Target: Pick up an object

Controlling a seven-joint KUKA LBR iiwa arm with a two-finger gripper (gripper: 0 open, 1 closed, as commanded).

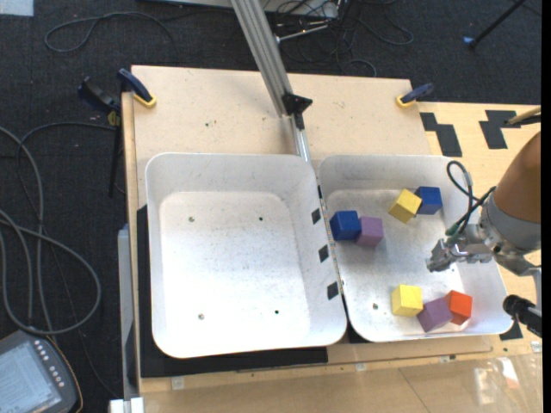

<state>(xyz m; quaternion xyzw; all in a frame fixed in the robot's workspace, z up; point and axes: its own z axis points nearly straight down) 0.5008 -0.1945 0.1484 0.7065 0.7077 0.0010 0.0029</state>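
A robot gripper (442, 259) hovers at the right bin's (362, 172) three o'clock side; its grip cannot be made out. Coloured blocks lie scattered, the nearest an orange block (461, 304) at the gripper's five o'clock.

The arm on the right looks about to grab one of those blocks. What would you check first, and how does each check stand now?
1. Blocks within reach in the right bin: ok, seven lie there.
2. End effector over the right bin: ok.
3. End effector free of any block: ok, none touches it.
4. Open or shut: cannot tell.
5. Easy target: not ok; yellow block, purple block and orange block crowd together.
6. Cable clear of blocks: ok.
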